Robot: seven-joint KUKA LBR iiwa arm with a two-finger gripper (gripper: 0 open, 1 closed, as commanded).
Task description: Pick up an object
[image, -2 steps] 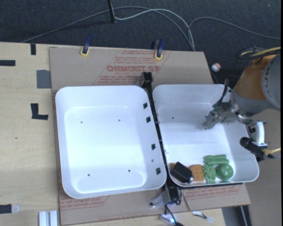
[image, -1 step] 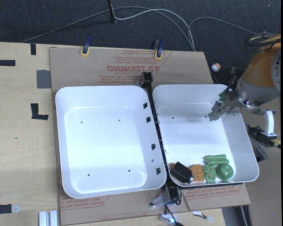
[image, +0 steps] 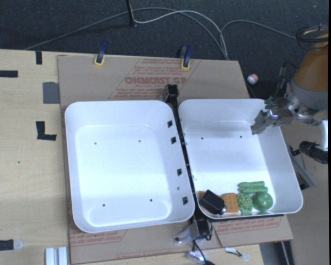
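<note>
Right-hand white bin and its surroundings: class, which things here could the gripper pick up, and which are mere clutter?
Job:
black rounded block
orange ridged biscuit-like piece
green knobbly toy vegetables
two-finger gripper

Lying about:
blue-and-yellow clamps
grey cables
brown cardboard sheet

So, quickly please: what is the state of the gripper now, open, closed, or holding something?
Gripper: cannot be told; it sits above the right bin's upper right edge, with nothing seen in it.

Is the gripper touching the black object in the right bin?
Apart. Camera view shows gripper at the bin's far right wall, black object at near edge, bare floor between.
</note>
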